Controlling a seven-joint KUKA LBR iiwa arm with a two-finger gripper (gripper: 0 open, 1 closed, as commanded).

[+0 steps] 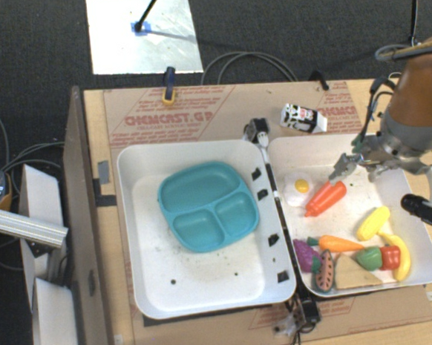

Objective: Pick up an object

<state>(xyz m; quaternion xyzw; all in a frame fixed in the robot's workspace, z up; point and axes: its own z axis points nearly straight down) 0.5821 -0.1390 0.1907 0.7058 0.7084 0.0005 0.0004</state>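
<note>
Toy carrot (325,197) lies beside fried egg (298,190).

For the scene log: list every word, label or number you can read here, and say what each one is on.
"CHEMCAST GP" in red, on the brown board behind the left bin.
The same red print starts again on that board at right, cut off by the arm; unreadable.
Small red lines under the big print: too small to read.
Black-and-white carton behind the right bin: its markings are too blurred to read.

Red "CHEMCAST GP" print, repeated, on brown protective paper (196,106) covering the bench
</note>
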